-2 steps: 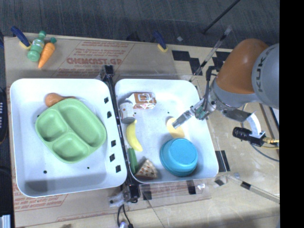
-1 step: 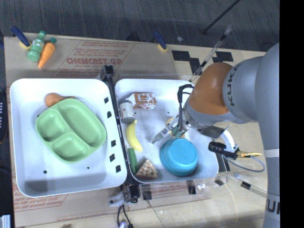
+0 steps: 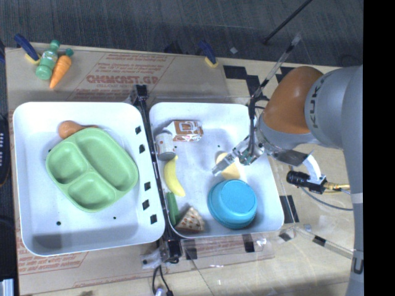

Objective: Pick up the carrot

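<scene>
Two shallow white bins sit side by side on the table, and your gripper [image 3: 233, 160] hangs over the right white bin [image 3: 265, 119], just above the round blue plastic bowl [image 3: 232, 203] and touching or nearly touching a small pale yellow wedge [image 3: 229, 171]. I cannot tell whether it is open or closed.

The small orange toy carrot with a green top [image 3: 60, 69] lies outside both bins, on the brown cardboard sheet [image 3: 123, 73] beyond the left white bin [image 3: 31, 119], well apart from the bowl and far to its upper left. It lies tilted, green top up and right, tip down and left, touching a green toy bottle [image 3: 46, 61].

So the reach has to cross both bins (a long way for this arm, by my judgement).

Near the bowl lie a yellow banana [image 3: 172, 176], a brown wedge [image 3: 191, 221], a small printed packet [image 3: 187, 130] and a small can [image 3: 164, 144]. The left bin holds a green divided plastic tray [image 3: 91, 168] and an orange rounded thing [image 3: 70, 128] half hidden behind it.
</scene>
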You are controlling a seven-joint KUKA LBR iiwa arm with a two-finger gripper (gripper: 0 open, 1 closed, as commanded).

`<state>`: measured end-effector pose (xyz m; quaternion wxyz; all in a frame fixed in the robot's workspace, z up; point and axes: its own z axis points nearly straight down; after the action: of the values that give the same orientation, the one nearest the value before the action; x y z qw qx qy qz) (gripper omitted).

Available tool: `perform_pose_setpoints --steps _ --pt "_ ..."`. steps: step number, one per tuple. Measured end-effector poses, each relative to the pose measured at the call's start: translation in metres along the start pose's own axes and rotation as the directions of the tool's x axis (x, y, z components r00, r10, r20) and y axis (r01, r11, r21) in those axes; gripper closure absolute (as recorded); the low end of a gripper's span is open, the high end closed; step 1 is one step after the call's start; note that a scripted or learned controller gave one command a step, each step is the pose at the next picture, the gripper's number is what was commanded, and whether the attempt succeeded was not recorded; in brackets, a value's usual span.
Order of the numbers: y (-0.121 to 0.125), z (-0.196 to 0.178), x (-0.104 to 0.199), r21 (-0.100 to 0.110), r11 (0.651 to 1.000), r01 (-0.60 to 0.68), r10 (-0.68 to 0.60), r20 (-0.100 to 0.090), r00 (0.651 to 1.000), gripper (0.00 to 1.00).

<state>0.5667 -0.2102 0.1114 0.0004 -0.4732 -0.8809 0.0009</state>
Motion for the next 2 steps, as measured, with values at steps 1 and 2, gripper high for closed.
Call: perform_pose_setpoints --steps 1,2 --pt "0.047 0.018 -0.03 0.002 0.997 -0.074 0.074 0.0 0.997 0.0" --pt "-0.001 0.019 0.003 -0.001 1.0 0.029 -0.029 0.0 1.0 0.0"
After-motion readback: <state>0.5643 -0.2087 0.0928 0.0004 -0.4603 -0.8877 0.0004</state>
